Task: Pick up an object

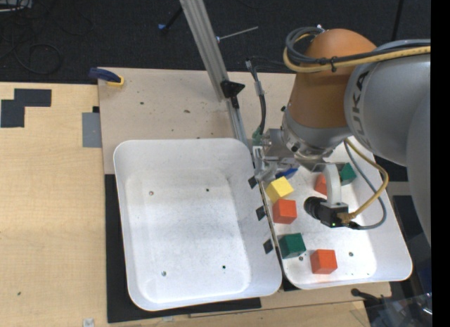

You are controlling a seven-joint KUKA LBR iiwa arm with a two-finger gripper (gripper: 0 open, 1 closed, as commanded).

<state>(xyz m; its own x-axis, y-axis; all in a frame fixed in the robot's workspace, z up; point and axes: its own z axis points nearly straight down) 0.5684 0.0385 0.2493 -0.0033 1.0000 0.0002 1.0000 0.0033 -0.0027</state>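
End effector [275, 167]: ours hangs over the left edge of the right bin [394, 266], close to the wall shared with the left bin [133, 178]; whether it is released or clenched we cannot tell, since the wrist hides that part. Nearest candidate: yellow cube [279, 188], in the right bin just below the end effector, touching or nearly touching it, and nothing shows it gripped. Other stock in the same bin: an orange cube [285, 211] just beside the yellow one, a green cube [292, 245] nearer the front, a second orange cube [323, 261] at the front, a green piece [346, 173] and an orange piece [320, 185] partly hidden behind the arm. Step in hand, as we judge it: the approach or descent onto the yellow cube, with the grasp unconfirmed. Next move, as we judge it: centre on the cube, close on two opposite faces, then lift straight up clear of the bin wall and the orange neighbour. Orientation: the yellow cube sits turned at a slant to the bin edges, one corner toward the wall; being roughly cubic, it offers no marked long axis.
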